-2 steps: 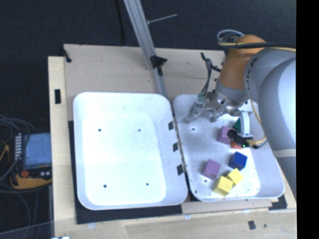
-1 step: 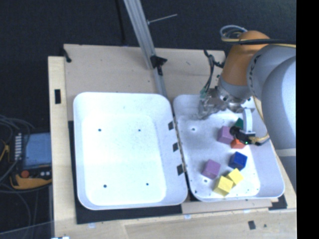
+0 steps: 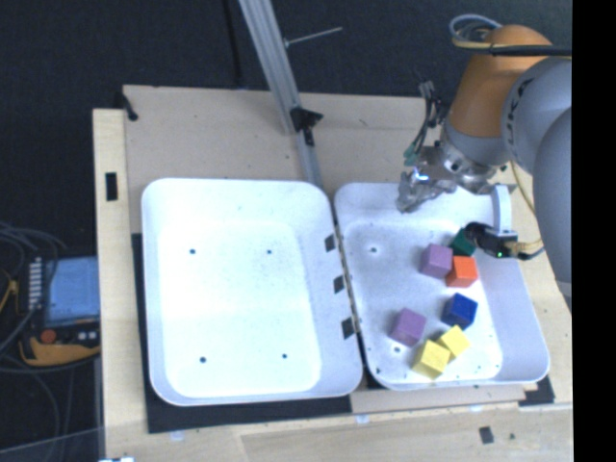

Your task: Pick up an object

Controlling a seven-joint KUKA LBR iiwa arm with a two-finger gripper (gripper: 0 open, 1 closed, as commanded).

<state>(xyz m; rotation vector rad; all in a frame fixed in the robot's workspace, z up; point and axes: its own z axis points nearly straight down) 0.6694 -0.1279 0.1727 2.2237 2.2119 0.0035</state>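
While the gripper (image 3: 416,192) hovers at the right bin's (image 3: 385,354) far rim — can't tell how it's set — the blocks sit below, purple block (image 3: 436,260) nearest, so probably just lining up

green block (image 3: 463,243) partly hidden, arm (image 3: 539,114) cut off

I work in a robotics lab, not a home. My plain plywood table (image 3: 111,258) carries 2 shallow white plastic bins (image 3: 241,287) on a black mat, a slanted aluminium mounting rail (image 3: 274,56) rises behind them, dark carpet lies around, and a blue control pendant (image 3: 67,296) with loose cables sits beside the table.
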